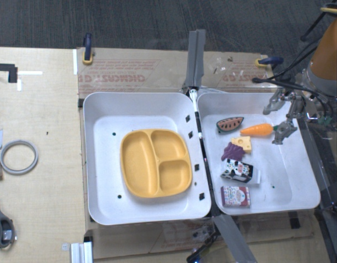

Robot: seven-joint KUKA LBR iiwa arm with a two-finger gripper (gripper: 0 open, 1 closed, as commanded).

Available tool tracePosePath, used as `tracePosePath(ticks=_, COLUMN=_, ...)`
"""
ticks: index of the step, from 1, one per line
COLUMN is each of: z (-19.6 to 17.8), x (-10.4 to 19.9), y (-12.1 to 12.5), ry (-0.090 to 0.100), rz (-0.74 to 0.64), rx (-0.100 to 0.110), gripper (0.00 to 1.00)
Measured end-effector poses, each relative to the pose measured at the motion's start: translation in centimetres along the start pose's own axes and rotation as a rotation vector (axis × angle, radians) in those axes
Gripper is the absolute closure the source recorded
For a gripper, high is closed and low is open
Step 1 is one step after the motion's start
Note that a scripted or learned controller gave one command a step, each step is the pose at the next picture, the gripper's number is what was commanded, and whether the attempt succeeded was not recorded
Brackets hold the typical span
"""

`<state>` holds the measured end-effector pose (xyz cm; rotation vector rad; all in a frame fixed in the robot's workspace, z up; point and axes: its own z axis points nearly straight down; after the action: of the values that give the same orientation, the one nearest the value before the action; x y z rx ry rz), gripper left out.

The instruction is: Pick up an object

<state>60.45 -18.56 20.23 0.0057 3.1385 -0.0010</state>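
Note:
The right bin (300,190) holds a watermelon slice (229,124), an orange carrot (256,130), a yellow cheese wedge (243,143), purple grapes (232,152), a black-and-white carton (238,171) and a red-and-white box (235,196). My gripper (279,119) hangs over the bin's far right part, just right of the carrot's tip. Its fingers are spread and nothing sits between them.
The left bin (102,119) holds a yellow divided plate (155,162). A grey tape ring (17,156) and scissors (3,230) lie on the bench at the left. Cables run from the arm at the upper right.

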Motion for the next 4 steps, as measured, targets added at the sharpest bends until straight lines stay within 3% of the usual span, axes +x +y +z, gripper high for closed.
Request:
tracePosePath(ticks=1, z=11.0, x=1.2, y=6.7, ry=0.0, rz=0.043, rx=-0.001, gripper=0.0)
tracePosePath(ticks=2, z=10.9, x=-4.9, y=5.1, ry=-0.001, rz=0.276, rx=0.0, gripper=0.0)
tracePosePath(ticks=3, z=10.3, x=-1.8, y=9.0, ry=0.0, rz=0.49, rx=0.001, gripper=0.0)
tracePosePath(ticks=4, z=11.0, x=2.4, y=8.5, ry=0.003, rz=0.815, rx=0.002, gripper=0.0)
